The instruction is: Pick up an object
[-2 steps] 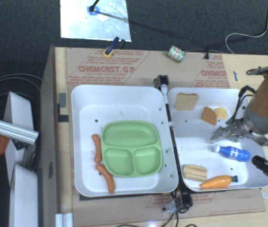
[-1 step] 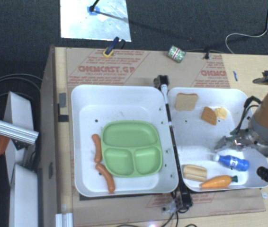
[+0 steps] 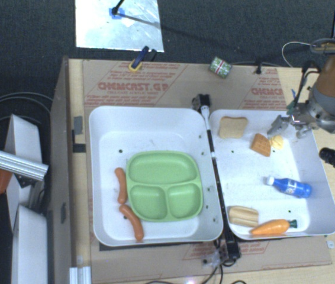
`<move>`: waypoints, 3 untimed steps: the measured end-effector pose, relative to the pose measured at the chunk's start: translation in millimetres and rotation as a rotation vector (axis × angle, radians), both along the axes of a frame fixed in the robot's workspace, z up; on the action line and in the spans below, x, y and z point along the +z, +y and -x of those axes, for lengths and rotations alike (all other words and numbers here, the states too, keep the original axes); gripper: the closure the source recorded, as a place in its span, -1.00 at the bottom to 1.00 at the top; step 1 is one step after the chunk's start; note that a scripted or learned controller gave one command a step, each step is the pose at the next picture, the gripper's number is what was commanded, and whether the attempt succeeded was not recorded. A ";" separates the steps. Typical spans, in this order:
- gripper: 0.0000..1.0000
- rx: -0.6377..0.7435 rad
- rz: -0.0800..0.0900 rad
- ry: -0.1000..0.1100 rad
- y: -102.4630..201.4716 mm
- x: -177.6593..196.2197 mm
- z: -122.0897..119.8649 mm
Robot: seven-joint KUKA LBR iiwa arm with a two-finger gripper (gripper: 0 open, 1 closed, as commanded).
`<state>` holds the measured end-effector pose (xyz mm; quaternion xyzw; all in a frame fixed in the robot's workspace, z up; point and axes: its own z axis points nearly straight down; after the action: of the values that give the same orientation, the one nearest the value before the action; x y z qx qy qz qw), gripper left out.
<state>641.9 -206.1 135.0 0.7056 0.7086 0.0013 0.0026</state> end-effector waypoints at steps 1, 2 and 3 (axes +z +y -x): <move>-1.00 -0.001 0.004 -0.008 26.8 -42.7 2.5; 1.00 0.003 0.005 -0.017 27.3 -29.4 -0.2; 1.00 -0.002 0.000 0.005 9.8 -46.4 48.5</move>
<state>593.4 -196.2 88.7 0.7064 0.7078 -0.0002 0.0007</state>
